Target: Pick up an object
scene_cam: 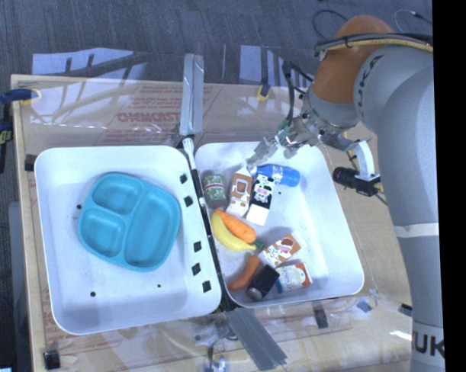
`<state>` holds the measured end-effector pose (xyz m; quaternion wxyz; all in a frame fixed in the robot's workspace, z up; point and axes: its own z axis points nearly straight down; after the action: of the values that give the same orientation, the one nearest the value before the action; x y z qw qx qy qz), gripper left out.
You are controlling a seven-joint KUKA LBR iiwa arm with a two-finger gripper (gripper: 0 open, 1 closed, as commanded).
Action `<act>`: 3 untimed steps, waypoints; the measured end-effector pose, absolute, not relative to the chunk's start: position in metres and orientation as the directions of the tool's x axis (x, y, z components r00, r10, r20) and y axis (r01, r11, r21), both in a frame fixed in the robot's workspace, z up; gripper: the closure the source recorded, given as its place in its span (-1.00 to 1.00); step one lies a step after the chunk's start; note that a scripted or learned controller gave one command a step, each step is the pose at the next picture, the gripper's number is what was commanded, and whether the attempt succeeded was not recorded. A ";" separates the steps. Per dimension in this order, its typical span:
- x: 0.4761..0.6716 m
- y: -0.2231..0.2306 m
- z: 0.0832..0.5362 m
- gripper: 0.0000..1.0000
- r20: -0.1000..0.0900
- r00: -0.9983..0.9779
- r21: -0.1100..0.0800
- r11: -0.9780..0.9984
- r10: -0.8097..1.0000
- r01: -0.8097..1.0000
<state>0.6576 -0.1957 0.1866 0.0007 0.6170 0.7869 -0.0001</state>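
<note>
Camera view: two white bins sitting side by side on the bench. L bin [61,302] is holding just a blue divided plate [129,220], lying flat, w/ three compartments, nothing in them.

R bin [338,239] is holding the pile of small objs. Along the divider side: a small green-label can [213,187], then a brown/white carton [239,190] and a black-and-white cow-print carton [258,197] lying just beside each other. A blue bottle [280,174] is lying at the far end, touching the cow carton's top. Mid-bin: a yellow banana [225,233] w/ an orange carrot [239,226] lying across it. Near end: a second orange carrot [244,272], a black cylinder [262,282], and two small printed cartons [282,250] [294,276] clustering together.

Gripper [261,154] is hanging over the R bin's far edge, just beside the blue bottle; nothing is showing between its fingers, and I cannot tell how far apart they are standing.
</note>
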 end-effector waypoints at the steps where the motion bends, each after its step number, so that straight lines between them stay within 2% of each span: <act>1: 0.638 -0.209 0.113 -1.00 -0.006 -0.279 0.012 0.280 0.960 0.960; 2: 0.603 -0.209 0.108 -1.00 -0.018 -0.379 0.029 0.379 0.925 0.925; 3: 0.603 -0.210 0.119 1.00 -0.019 -0.382 0.026 0.383 0.924 0.923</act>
<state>0.6034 -0.2096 0.1191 0.0150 0.5555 0.8313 0.0058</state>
